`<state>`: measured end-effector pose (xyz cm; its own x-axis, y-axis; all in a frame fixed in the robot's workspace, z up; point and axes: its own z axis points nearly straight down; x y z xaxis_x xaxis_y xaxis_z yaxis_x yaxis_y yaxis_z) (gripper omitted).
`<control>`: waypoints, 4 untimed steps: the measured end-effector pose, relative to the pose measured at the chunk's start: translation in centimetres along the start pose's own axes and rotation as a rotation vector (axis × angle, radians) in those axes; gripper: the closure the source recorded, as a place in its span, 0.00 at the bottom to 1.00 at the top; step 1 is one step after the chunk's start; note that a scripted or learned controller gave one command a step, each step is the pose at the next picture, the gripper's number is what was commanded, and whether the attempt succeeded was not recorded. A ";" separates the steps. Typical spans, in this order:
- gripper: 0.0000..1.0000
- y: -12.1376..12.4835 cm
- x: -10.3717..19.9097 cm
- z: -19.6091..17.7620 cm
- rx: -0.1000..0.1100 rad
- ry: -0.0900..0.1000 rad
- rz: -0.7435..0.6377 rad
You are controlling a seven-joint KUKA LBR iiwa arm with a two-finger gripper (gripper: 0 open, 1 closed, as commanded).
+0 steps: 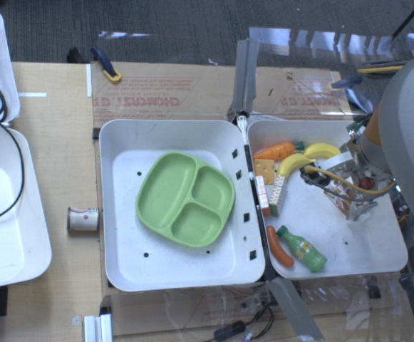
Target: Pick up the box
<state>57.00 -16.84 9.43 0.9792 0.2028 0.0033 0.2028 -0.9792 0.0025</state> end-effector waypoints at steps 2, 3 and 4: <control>0.00 -0.3 0.1 -0.9 0.006 -0.002 -0.005; 0.00 -7.0 -4.8 0.4 0.005 -0.008 -0.070; 0.00 -5.4 -3.9 -2.0 0.005 -0.007 -0.251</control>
